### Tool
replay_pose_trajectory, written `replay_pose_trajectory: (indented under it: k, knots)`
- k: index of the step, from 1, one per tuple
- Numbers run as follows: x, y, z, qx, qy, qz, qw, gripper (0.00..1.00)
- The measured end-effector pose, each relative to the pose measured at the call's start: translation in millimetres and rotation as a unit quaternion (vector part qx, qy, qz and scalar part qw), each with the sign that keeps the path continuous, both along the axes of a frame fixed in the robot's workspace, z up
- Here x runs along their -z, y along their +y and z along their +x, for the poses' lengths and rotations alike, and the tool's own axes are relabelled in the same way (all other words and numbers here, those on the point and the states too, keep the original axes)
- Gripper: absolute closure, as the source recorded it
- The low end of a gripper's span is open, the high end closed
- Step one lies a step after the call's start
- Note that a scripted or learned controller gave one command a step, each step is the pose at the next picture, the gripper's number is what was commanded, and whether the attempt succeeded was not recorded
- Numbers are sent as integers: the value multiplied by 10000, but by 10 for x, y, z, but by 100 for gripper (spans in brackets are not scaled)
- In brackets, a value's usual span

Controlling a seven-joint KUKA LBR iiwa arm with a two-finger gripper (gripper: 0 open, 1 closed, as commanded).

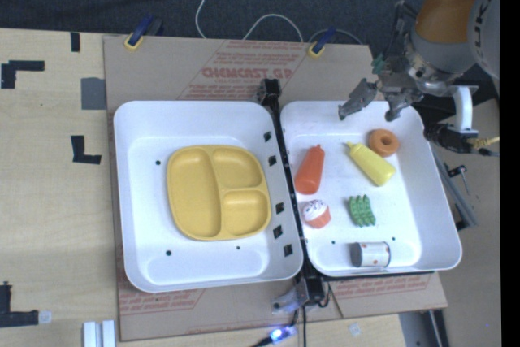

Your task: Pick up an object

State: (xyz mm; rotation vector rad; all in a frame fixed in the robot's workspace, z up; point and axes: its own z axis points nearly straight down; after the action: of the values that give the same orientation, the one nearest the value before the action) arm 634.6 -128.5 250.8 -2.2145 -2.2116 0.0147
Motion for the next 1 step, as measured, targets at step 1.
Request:
replay_pose_trajectory:
  k: [1]
  knots:
    - [-85, 4, 23, -16, -70, -10, 10000, 0]
